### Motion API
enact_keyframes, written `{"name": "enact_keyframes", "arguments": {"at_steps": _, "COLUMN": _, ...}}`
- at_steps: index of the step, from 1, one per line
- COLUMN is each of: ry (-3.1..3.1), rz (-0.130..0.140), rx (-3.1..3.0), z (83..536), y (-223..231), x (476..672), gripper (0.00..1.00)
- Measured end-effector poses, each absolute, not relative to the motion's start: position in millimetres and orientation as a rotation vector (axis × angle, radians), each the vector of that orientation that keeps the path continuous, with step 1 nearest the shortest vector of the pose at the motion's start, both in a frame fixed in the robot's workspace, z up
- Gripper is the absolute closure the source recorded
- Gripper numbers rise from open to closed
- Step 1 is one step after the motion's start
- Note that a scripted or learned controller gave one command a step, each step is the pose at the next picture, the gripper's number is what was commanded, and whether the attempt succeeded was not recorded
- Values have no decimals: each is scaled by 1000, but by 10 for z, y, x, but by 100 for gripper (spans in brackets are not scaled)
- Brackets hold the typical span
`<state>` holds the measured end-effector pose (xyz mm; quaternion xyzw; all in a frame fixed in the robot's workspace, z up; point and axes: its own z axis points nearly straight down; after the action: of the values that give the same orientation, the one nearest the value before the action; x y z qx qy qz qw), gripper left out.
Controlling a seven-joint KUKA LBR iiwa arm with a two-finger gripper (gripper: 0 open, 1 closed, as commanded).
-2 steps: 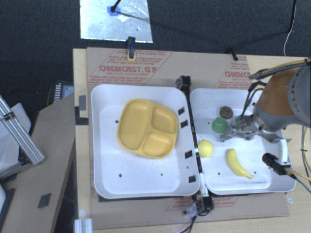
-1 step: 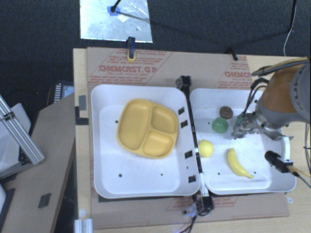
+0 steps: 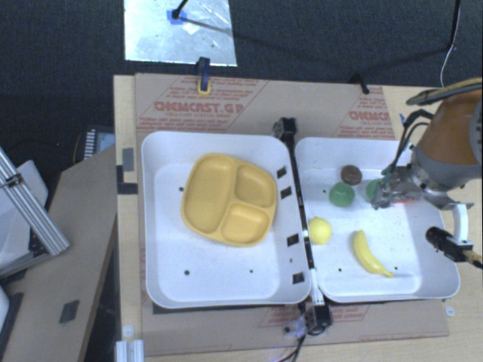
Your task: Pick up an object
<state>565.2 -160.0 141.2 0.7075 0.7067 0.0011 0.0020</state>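
Observation:
The right bin (image 3: 430,277) holds a brown ball (image 3: 351,174), a green ball (image 3: 342,195), a yellow lemon-like fruit (image 3: 319,231) and a banana (image 3: 370,254). My gripper (image 3: 383,194) is low over the upper middle of this bin, just right of the green ball. A second green object (image 3: 373,190) sits right at the gripper's tip, partly hidden by it. I cannot tell whether the gripper is touching it. The banana lies below and left of the gripper, apart from it.
The left bin (image 3: 166,277) carries a yellow three-compartment plate (image 3: 228,198). A black divider strip (image 3: 298,210) runs between the bins. The arm's orange band (image 3: 453,119) and grey wrist overhang the right bin's upper right corner. A black part (image 3: 445,243) juts out near the right rim.

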Motion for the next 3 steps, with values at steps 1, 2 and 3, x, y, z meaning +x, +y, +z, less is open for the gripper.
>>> {"name": "enact_keyframes", "arguments": {"at_steps": 1, "ry": 2221, "rz": 7, "rx": 2212, "z": 2042, "y": -1575, "x": 5623, "gripper": 100}}
{"name": "enact_keyframes", "arguments": {"at_steps": 2, "ry": 2222, "rz": 6, "rx": 2211, "z": 2585, "y": -1579, "x": 5642, "gripper": 100}}
{"name": "enact_keyframes", "arguments": {"at_steps": 3, "ry": 2232, "rz": 4, "rx": 2210, "z": 2507, "y": -1052, "x": 5651, "gripper": 100}}
